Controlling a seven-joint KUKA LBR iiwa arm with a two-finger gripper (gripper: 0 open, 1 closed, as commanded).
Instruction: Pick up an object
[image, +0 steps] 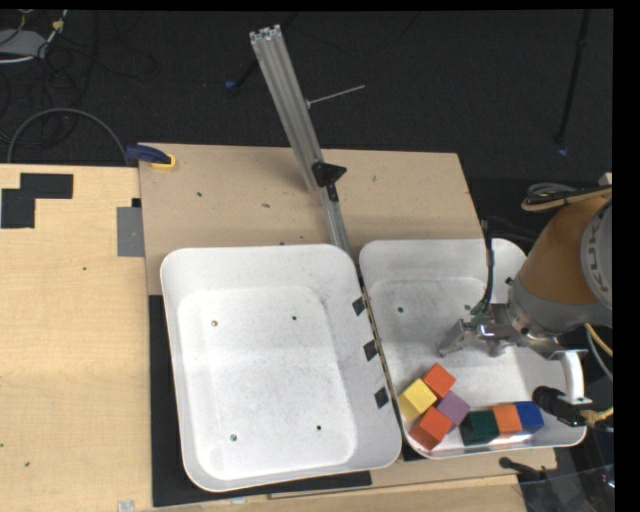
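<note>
Camera view, looking down at a slant, gives me no brand, label or writing that I can read on the bins, the blocks or my arm.

The blocks sit in a loose cluster at the near edge of the right bin (420, 262), toward its near right corner. An orange block (438, 381) is the one closest to me, with a yellow block (419, 398) touching it on the side toward the left bin (200, 270). A lilac block (453, 407) lies just behind those two, and a red block (433, 427) rests against the near rim. Further along that rim toward the right corner come a dark green block (479, 427), a second orange block (508, 418) and a blue block (530, 416), packed side by side.

My gripper (482, 334) hangs over the middle of the right bin, above bare floor, apart from the cluster, which lies nearer the bin's near edge than I do. Its fingers are spread apart, one reaching toward the left bin, and nothing sits between them. None of the blocks is touching me.
</note>
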